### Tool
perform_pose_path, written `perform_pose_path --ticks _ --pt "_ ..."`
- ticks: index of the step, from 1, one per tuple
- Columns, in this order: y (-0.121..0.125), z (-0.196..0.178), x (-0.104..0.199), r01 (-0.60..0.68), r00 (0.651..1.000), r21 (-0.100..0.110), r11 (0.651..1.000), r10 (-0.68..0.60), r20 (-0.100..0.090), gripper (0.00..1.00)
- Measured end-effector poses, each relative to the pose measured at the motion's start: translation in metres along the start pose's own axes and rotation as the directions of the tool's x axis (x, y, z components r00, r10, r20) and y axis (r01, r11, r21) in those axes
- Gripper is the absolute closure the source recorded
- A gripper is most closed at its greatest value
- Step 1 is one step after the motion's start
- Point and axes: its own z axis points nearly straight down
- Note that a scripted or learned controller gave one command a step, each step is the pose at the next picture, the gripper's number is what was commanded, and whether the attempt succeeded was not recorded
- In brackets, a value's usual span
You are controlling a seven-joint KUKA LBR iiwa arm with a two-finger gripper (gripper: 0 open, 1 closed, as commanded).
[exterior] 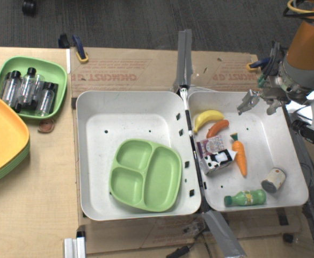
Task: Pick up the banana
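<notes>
Because the banana (207,119) lies in the right bin (285,144), close to the wall that divides it from the left bin (92,144), any approach has little room on that side. Its lower end touches a red pepper (218,128), which crowds it further. A milk carton (216,153) and carrot (239,156) lie just below, a green bottle (245,198) nearer the front rim. Above the bin's far right corner hangs the pincer (260,102), its fingers spread apart and holding nothing, well apart from the fruit. Across the divider sits a green divided plate (145,174).
</notes>
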Motion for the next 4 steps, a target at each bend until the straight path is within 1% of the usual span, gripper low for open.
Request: perform_pose_path --ticks 1,2,3,4 --pt "0.050 0.109 0.020 -0.041 0.999 -0.021 0.999 0.041 0.003 0.00" --pt "0.050 0.100 0.020 -0.038 0.999 -0.020 0.999 0.038 0.004 1.00" --pt "0.047 0.124 0.048 -0.340 0.941 0.000 0.941 0.340 0.001 1.00" --pt "0.047 0.123 0.047 -0.708 0.706 0.000 0.706 0.708 0.000 1.00"
